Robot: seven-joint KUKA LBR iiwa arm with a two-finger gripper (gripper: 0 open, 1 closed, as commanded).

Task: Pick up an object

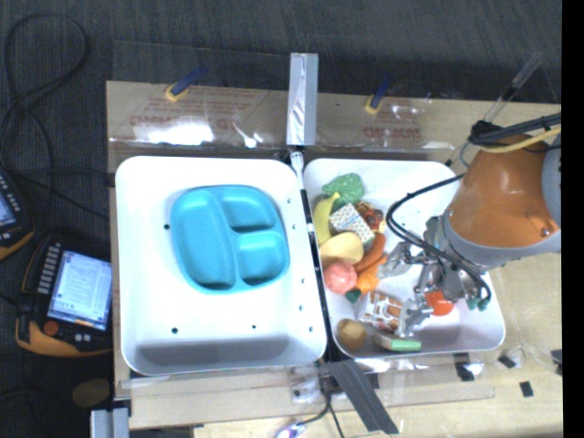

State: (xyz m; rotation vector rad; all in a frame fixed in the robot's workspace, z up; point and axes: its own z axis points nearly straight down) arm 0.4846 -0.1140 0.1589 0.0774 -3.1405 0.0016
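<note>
**Operator:** Where's your arm sitting right now?

**Observer:** Your arm (pixel 511 203) reaches in from the right, with its orange band bulking over the right bin (pixel 474 340). The wrist points down and toward the lower left, so the gripper (pixel 422 292) hangs low inside that bin, among a tangle of black cable and metal fittings.

**Operator:** Are the fingers holding anything?

**Observer:** You can't tell from here. The gripper's own hardware and glare hide whether it is spread or pinched, and nothing shows clearly held.

**Operator:** What's close to it?

**Observer:** A small red-orange piece (pixel 440 305) lies just beside the gripper on its right, partly hidden by the metal. Just left and below it sits a small printed packet (pixel 383 310), and below that a flat green piece (pixel 399 343). A brown round object (pixel 351 333) rests further to the lower left, near the bin's corner.

**Operator:** And the rest of the pile?

**Observer:** Left of the gripper you have an orange carrot (pixel 368 264), a pink ball (pixel 338 276) and a yellow lemon-like piece (pixel 341 245), all crowded together. Up and left of those lie a banana (pixel 321 215), a checked block (pixel 345 217) and a green leafy toy (pixel 343 187). Well to the left, the other bin (pixel 146 336) holds a blue divided tray (pixel 230 235).
</note>
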